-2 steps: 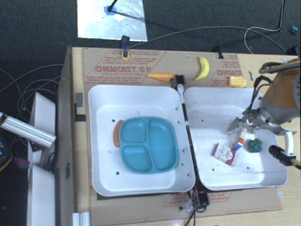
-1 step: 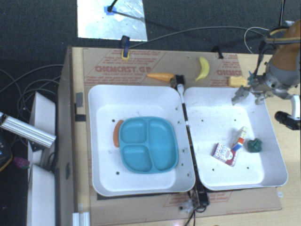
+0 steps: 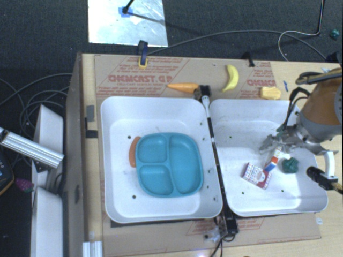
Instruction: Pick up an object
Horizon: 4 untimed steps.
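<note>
The arm's gripper (image 3: pixel 276 143) sits low over the right bin (image 3: pixel 236 116), reaching in from the right. Its metal fingers are a grey blur against the white floor, so whether they stand apart or together cannot be told, and nothing can be made out between them.

Three small things lie in the near right part of that bin. A small tube (image 3: pixel 271 163) with red, white and blue marking lies just below the gripper, slanted. A flat red-and-white packet (image 3: pixel 255 175) rests just to its left and nearer, and a dark green lump (image 3: pixel 290 165) sits just to its right. All three are close together, possibly touching.

The tube looks the likeliest target. It is probably light and fairly stiff, with a smooth, rounded skin that could roll or slip out of a pinch, so a hold across its middle, square to its length, seems safest. The packet is thin and lies flat, leaving little edge to grasp. The green lump looks compact and easy to close on, though its hardness cannot be judged.

The left bin (image 3: pixel 115 143) holds a blue divided plate (image 3: pixel 169 164) with an orange sausage-shaped piece (image 3: pixel 132 151) beside it. On the far cardboard lie a carrot (image 3: pixel 182 87), a banana (image 3: pixel 231 77) and a yellow block (image 3: pixel 270 93).
</note>
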Each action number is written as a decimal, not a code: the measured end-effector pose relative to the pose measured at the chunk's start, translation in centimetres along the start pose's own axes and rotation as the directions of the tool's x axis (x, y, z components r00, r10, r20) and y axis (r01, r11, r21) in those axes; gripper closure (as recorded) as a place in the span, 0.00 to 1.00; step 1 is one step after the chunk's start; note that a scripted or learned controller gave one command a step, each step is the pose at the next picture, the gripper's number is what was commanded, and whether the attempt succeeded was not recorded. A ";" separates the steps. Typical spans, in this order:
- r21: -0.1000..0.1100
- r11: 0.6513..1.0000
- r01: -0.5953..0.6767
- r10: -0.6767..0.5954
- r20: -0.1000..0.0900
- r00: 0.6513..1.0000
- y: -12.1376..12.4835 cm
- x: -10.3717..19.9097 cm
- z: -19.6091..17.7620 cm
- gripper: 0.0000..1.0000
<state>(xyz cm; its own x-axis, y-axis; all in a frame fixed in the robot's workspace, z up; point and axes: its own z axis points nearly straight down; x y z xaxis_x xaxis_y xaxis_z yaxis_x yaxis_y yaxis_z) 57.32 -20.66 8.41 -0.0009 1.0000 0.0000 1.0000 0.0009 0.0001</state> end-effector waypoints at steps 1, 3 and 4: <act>-0.006 1.000 0.003 -0.003 0.002 1.000 7.0 0.0 -5.6 0.00; -0.005 1.000 0.003 -0.003 0.002 1.000 5.2 0.0 -4.6 0.00; 0.000 1.000 0.001 -0.001 0.000 1.000 0.4 0.5 -0.5 0.00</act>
<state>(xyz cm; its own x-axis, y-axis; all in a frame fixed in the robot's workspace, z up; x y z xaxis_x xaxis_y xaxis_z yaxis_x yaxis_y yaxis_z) 57.74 -20.12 8.96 -0.0016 1.0000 -0.0001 1.0000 0.0016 0.0001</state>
